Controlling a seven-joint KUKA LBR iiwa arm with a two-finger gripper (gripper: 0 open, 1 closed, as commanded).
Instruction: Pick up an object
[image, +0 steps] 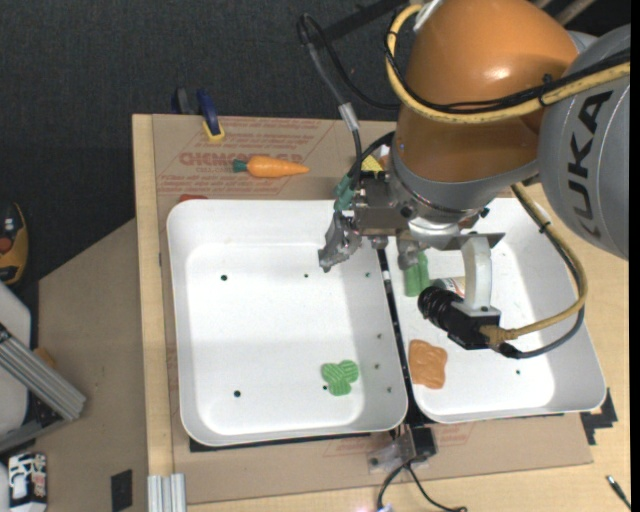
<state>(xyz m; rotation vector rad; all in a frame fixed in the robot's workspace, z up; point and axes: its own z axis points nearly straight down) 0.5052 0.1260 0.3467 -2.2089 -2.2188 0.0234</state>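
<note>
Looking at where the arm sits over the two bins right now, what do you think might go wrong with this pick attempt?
1. The gripper hangs right over the divide between the left bin and the right bin, so a straight descent may strike a rim.
2. The green toy and the orange piece both lie well nearer the front edge, so closing here would likely grab nothing.
3. The black cable dangles low and could drag the orange piece.

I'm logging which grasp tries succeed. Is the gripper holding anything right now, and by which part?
It cannot be told. The gripper sits over the divide between the bins, with a green piece right beside it, but the arm's bulk hides any actual hold.
</note>
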